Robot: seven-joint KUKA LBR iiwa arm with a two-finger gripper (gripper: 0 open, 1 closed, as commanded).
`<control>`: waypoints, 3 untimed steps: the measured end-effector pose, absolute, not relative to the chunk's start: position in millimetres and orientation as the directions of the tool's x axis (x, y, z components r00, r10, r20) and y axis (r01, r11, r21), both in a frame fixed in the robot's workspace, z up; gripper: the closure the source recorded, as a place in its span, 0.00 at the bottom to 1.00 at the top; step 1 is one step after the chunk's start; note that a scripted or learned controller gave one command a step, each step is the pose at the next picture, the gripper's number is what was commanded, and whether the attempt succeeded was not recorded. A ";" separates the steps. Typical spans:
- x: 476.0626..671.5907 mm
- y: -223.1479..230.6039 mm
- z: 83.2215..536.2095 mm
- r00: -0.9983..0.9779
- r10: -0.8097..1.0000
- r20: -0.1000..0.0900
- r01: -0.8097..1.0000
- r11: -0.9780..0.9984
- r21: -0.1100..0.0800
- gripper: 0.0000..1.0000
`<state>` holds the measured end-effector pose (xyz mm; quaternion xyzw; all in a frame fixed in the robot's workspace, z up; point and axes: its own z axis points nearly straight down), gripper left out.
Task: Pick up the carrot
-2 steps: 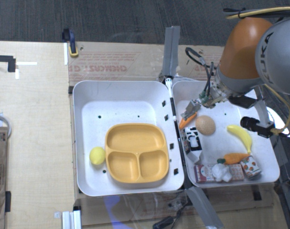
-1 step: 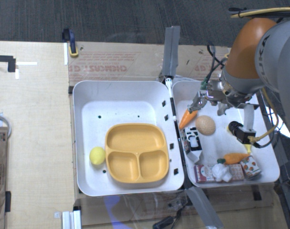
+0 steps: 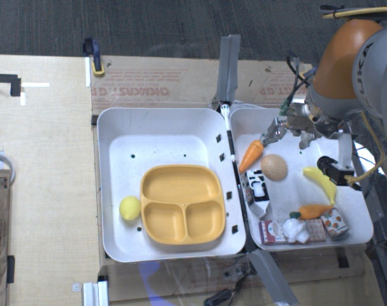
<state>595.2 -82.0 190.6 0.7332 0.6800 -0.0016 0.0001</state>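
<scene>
So the carrot (image 3: 250, 155) was orange, with a green tip by the claw, lying slanted against the left wall of the right bin (image 3: 365, 225), just left of a tan ball (image 3: 274, 168). The claw (image 3: 289, 127) hung right above its top end, holding nothing; couldn't tell how far open it was. A second carrot (image 3: 315, 211) lay lower right.

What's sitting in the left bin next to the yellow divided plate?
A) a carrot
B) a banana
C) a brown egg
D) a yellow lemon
D: a small round yellow lemon lies on the floor of the left bin, just off the left edge of the divided plate, while the banana, carrot and egg all lie in the right bin.
</scene>
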 end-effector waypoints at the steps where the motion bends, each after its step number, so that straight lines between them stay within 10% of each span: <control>1: 630.6 -95.2 91.5 -0.109 0.994 0.000 0.994 0.109 -0.002 0.00; 2: 630.8 -95.6 100.8 -0.111 0.994 -0.003 0.994 0.111 -0.002 1.00; 3: 649.6 -78.8 266.2 -0.314 0.949 -0.002 0.949 0.314 0.000 1.00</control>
